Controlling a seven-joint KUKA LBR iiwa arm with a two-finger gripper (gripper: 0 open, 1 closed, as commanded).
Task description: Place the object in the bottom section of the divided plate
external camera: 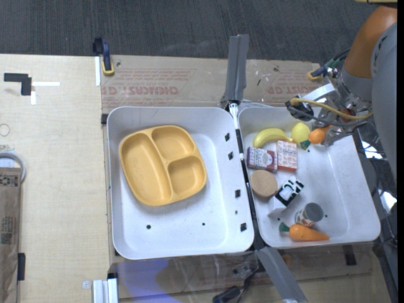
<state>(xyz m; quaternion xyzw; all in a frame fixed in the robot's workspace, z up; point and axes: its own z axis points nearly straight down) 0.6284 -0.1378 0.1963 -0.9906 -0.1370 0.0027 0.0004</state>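
Camera view: the table (50, 188) carries two shallow white bins side by side. The left bin (126, 232) contains the divided plate (163, 165), yellow, lying flat and turned slightly off square to the bin walls. The plate has one long section along its left side and two smaller sections on its right, one toward the far wall and one toward the near wall. The right bin (353, 194) contains all the loose objects. A banana (270, 136) lies near the far wall, with a lemon (301, 131) just beside its right end and a small orange fruit (317, 136) touching or nearly touching the lemon. Nearer the viewer, a pink carton (261, 158) and a red-and-white carton (286, 156) lie next to each other. A tan disc (263, 184) sits just below the pink carton, beside a black-and-white block (289, 191). A can (309, 214) lies near the front wall, with a carrot (304, 233) just in front of it. The arm (372, 36) enters from the right. The gripper (328, 130) stands over the far right corner of the right bin, just beside the orange fruit; its opening and any hold on an object cannot be determined. Which loose object is the one to place cannot be determined.
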